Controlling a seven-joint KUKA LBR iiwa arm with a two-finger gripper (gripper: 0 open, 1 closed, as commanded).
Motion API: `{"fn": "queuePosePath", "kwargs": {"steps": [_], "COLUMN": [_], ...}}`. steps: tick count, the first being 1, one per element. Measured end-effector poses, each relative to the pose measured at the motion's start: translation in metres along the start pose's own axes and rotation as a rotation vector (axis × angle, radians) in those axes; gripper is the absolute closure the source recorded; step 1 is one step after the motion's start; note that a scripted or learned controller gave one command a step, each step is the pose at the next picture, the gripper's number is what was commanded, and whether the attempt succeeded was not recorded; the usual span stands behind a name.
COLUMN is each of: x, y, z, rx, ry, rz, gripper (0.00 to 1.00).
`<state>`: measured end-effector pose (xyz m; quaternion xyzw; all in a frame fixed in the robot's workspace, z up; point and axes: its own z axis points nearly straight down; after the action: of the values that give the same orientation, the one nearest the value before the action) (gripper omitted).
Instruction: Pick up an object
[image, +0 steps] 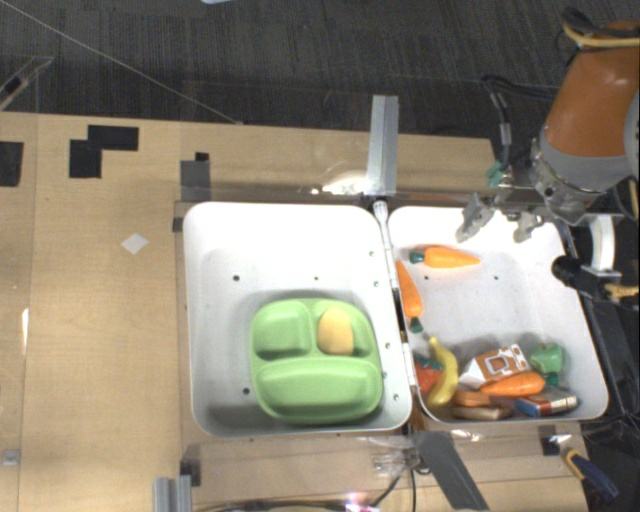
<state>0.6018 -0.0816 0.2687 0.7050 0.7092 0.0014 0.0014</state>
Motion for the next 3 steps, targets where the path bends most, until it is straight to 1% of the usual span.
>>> {"fn": "queuePosePath", "kwargs": {"steps": [1,2,3], "x": [-0.046,-0.019,-0.009], "y": [-0.001,0.012,0.062], "z": [0.055,0.173,0.180], "rx": [0.001,-0.002,0.033], "ry": [0.000,0.000,0.000], "rz": [0.096,0.188,0.257], "gripper": [0.00,0.00,0.00]}}
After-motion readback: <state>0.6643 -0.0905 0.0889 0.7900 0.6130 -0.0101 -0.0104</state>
